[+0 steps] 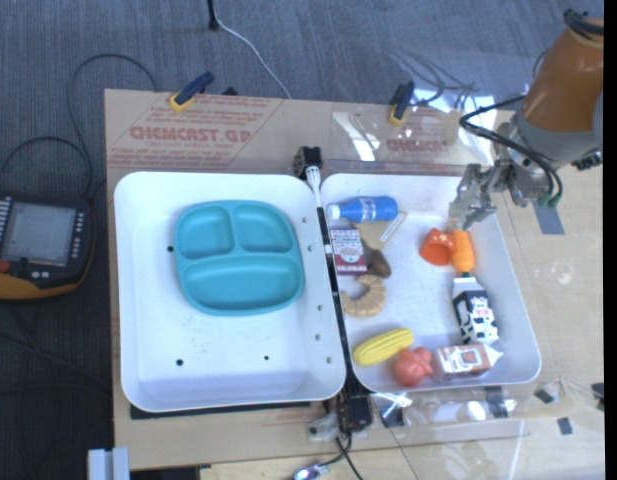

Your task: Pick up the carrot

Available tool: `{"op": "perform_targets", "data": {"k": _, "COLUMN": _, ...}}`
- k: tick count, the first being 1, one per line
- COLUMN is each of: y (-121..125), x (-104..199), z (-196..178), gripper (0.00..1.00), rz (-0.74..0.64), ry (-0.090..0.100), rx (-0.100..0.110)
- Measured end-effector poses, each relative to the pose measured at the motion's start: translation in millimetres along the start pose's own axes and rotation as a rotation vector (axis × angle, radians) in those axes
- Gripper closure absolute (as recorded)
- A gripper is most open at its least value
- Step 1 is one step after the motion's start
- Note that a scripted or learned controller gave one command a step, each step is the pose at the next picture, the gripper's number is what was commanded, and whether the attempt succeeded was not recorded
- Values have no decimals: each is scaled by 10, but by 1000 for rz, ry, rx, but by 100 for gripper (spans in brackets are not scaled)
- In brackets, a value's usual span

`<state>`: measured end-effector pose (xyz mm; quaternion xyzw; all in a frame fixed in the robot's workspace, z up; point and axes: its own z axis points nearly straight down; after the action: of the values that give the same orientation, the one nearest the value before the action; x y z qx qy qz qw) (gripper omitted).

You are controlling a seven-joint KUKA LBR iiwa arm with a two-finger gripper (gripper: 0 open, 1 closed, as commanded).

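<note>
Camera view has the gripper [466, 211] at about 2 o'clock over the right bin [518, 318], its fingers [458, 208] spread apart and pinching nothing, tips just above the carrot [461, 251]. That carrot lies beside an orange cup [437, 247] near the bin's far right wall, with a blue bottle [366, 209] toward 9 o'clock of it and a small milk carton [475, 313] toward 6 o'clock. Corn [382, 345] and a red fruit [412, 366] sit lower, and the left bin [148, 298] holds a teal divided plate [238, 256].

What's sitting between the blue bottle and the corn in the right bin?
In the camera view, between blue bottle and corn: a red-brown carton and a croissant.
</note>
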<state>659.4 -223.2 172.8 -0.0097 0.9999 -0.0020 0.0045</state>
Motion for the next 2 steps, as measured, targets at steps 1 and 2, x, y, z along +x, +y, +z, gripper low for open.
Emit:
{"op": "perform_targets", "data": {"k": 1, "y": 15, "x": 1335, "z": 108, "gripper": 100, "rz": -137, "ry": 9, "rx": -5}}
{"op": "perform_targets", "data": {"k": 2, "y": 346, "x": 1374, "z": 796, "gripper": 100, "rz": -424, "ry": 2, "rx": 1}}
